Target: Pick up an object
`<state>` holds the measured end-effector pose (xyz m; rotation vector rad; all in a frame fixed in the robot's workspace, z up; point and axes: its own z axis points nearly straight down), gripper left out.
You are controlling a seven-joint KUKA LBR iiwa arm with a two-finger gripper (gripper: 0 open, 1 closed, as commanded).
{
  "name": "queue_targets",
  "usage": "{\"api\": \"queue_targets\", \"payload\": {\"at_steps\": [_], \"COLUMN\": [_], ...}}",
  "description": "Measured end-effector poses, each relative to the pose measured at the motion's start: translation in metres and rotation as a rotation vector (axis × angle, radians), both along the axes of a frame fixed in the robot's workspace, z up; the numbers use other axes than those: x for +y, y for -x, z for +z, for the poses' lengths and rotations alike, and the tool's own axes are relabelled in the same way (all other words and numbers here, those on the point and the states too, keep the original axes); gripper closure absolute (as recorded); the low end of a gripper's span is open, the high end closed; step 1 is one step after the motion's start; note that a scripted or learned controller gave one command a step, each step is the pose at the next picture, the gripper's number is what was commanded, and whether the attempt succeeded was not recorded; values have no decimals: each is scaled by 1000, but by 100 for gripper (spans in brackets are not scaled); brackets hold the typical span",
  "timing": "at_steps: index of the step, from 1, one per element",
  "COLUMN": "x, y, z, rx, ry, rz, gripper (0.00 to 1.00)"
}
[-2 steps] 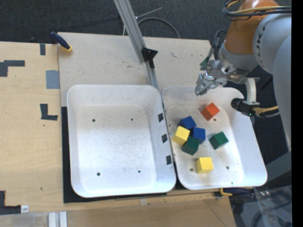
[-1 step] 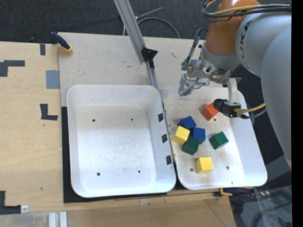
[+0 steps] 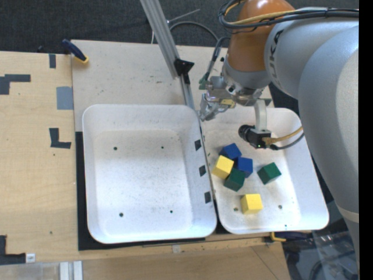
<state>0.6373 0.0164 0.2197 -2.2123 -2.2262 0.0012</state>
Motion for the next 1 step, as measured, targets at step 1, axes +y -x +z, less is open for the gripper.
{"api": "queue_targets", "payload": {"at_steps": [1], "x": [52], "y": [-11], "z": [4], "rx": [-3], "ry": [0], "rz": [1], "gripper": [100]}}
